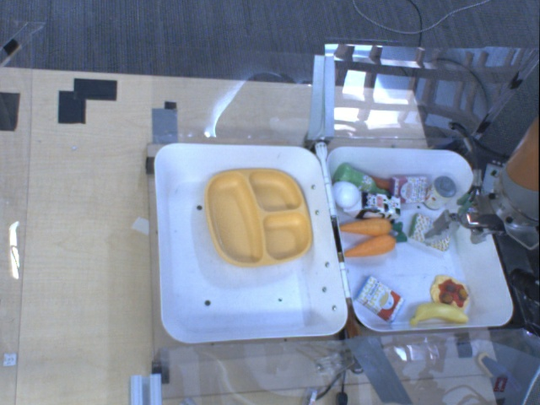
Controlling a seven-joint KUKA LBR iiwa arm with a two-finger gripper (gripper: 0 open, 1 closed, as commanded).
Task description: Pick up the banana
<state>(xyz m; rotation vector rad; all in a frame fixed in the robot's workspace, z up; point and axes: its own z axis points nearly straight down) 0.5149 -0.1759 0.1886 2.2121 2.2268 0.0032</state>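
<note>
Two white bins [253,327] sit side by side on a wooden bench [76,251].

yellow banana [439,314], two orange carrots [369,235], yellow divided tray [256,216], white bins [181,251]

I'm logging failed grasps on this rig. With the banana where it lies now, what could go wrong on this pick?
The banana lies close to the right bin's near rim, so a descending hand may strike the wall. A small pizza toy sits right beside it and could be grabbed or nudged instead. The hand hovers farther back, so it must cross over clutter.
</note>
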